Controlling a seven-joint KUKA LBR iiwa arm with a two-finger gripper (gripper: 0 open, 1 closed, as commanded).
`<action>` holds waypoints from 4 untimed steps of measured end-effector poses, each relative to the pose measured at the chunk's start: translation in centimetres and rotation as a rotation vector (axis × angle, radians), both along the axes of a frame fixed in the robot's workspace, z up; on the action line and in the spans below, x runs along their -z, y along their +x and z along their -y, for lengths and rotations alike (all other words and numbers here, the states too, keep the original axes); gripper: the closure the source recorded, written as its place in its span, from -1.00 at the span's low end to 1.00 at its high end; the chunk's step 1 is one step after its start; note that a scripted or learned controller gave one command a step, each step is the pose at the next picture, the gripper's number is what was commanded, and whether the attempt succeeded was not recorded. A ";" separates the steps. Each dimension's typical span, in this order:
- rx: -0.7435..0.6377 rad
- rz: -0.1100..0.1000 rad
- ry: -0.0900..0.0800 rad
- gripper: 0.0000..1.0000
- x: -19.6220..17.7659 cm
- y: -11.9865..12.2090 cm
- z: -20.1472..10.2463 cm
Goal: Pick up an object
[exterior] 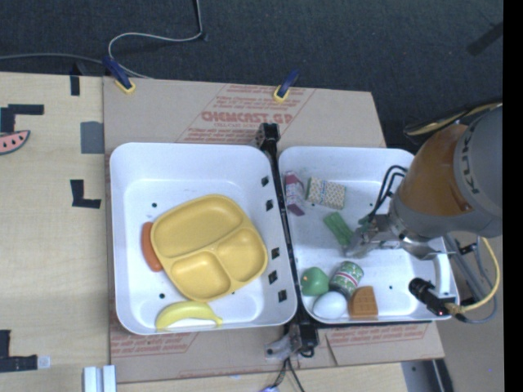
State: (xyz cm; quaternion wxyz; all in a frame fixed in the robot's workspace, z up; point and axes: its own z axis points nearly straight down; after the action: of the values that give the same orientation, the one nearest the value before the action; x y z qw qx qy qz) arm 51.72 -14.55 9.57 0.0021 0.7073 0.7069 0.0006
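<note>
- Two shallow white bins sit side by side on your bench: the left bin [131, 219] and the right bin [392, 158], both resting on a sheet of brown cardboard [327, 109].
- Your arm [449, 182] reaches in from the right, its orange band above the wrist, and the gripper [362, 242] hangs low over the middle of the right bin.
- You can see the fingers pointing left toward a green block [337, 226] that lies tilted on the bin floor; the tips are just beside its lower end, but whether they are spread or closed you cannot tell from this angle, and nothing shows clearly between them.
- Near the right bin's upper left you have a small dark red and white item [292, 193] against the divider and a pale speckled packet [325, 193] just to its right.
- Along the front wall of the right bin you have a green round fruit [314, 282], a white egg-like ball [330, 305] touching it from below, a small can with a green label [346, 277] lying tilted, and an orange-brown cracker-shaped piece [364, 302] beside the ball.
- In the left bin you have a yellow divided plate [208, 243] lying tilted, an orange-red piece [150, 247] tucked partly under its left edge, and a yellow banana [188, 315] along the front wall.
</note>
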 end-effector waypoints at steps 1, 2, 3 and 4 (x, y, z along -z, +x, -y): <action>0.000 0.000 0.000 -1.00 0.0 0.0 0.0; -0.001 0.001 0.000 -1.00 1.0 -2.6 -4.8; -0.002 0.002 0.000 -1.00 1.0 8.7 -3.9; -0.003 -0.002 0.000 1.00 0.1 8.6 -4.0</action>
State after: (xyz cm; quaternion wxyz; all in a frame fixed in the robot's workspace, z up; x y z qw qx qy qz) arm 60.34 -10.60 9.49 0.0014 0.7063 0.7080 0.0000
